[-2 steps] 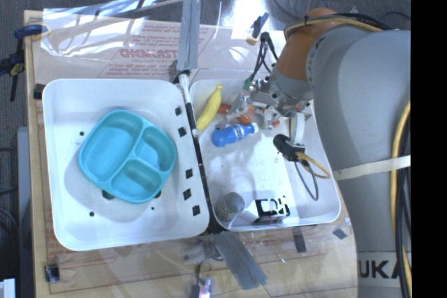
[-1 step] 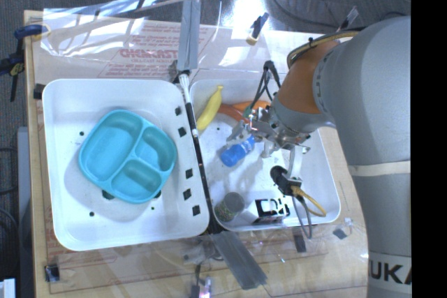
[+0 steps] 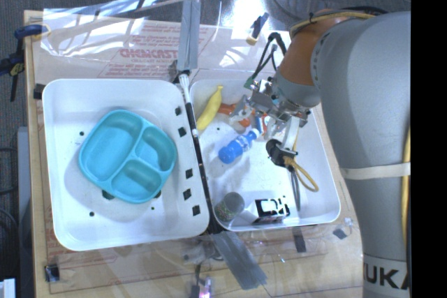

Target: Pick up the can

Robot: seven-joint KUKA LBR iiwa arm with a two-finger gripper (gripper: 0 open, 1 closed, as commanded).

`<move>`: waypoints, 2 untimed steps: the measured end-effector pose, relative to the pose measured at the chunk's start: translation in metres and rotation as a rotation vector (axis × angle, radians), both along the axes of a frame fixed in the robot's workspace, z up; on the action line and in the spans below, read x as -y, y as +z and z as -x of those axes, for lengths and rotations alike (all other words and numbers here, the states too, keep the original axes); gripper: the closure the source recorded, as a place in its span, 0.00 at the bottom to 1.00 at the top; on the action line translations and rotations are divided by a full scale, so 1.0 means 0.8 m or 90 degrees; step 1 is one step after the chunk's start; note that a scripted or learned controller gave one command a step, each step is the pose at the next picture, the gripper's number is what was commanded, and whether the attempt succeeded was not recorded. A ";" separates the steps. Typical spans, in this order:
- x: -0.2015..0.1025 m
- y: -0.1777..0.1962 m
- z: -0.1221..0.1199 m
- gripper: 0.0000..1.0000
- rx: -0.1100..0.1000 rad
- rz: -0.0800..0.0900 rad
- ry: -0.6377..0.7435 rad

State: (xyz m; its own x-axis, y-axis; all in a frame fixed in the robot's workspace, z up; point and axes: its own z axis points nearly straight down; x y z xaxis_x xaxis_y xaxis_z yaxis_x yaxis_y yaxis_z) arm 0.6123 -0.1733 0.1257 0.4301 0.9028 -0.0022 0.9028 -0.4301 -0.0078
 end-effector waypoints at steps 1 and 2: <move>0.000 0.034 -0.017 0.00 0.001 0.000 0.056; 0.030 -0.047 0.022 0.00 0.000 0.000 -0.008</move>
